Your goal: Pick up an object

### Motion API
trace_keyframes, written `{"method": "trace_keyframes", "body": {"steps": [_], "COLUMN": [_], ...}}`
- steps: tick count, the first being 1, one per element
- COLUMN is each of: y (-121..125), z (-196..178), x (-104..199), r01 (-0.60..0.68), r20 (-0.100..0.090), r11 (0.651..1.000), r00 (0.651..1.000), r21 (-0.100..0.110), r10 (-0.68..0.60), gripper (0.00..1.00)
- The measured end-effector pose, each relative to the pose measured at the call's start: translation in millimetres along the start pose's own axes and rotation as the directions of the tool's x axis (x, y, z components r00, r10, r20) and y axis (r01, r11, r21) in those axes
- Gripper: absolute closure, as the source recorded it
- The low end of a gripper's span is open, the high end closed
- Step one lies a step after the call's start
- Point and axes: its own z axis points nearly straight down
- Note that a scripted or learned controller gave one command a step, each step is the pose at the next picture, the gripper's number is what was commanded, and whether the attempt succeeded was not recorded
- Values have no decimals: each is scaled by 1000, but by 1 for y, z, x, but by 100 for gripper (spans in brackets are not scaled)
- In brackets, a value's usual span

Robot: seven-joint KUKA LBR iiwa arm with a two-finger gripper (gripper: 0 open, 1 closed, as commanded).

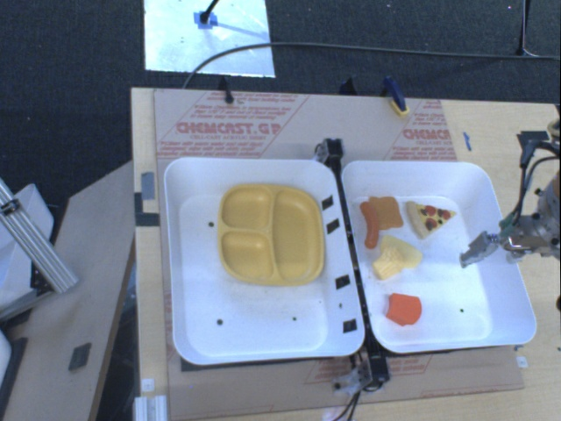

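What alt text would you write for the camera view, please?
The gripper reaches into the right bin beside a pizza slice, orange toy, yellow piece and red block. The left bin holds a yellow plate.

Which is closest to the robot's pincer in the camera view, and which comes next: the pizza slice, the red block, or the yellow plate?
1. Pizza slice, right bin, just up-left of the pincer.
2. Red block, right bin, near the front.
3. Yellow plate, left bin, farthest.
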Motion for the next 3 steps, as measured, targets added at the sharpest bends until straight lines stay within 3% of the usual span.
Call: {"method": "trace_keyframes", "body": {"steps": [2,3], "y": [-5,-3], "z": [104,90], "x": [-4,-5], "r01": [0,1], "r20": [-1,2], "r11": [1000,1000], "r00": [1000,1000], "r21": [0,-5], "r10": [0,-1], "gripper": [0,100]}}
